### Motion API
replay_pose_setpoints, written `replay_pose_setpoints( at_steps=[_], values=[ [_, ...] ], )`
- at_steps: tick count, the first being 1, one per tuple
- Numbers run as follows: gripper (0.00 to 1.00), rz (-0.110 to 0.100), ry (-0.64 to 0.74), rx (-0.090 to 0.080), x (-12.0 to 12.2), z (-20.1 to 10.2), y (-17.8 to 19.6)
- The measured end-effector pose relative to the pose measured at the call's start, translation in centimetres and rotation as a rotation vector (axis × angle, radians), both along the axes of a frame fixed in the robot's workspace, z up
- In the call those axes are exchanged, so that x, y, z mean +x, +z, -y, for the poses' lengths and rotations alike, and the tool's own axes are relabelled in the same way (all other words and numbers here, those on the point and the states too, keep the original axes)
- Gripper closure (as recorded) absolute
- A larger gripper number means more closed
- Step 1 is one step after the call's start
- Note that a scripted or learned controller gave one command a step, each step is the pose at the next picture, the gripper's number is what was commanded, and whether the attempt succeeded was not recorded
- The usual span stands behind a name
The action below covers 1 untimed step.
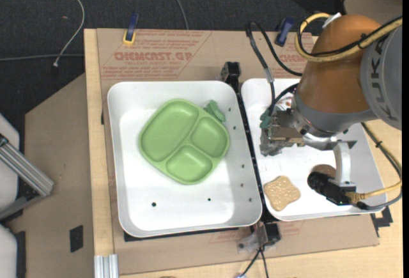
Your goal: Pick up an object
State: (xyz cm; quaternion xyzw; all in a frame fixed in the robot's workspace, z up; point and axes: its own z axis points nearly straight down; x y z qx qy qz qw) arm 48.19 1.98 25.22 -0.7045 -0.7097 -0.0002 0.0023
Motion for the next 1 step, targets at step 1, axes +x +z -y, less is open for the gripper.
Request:
replay_pose_setpoints(
  at_steps=[1],
  values=[
    [1.00, 0.003, -0.003, -0.002, 0.52, -5.41, -0.14]
  ],
)
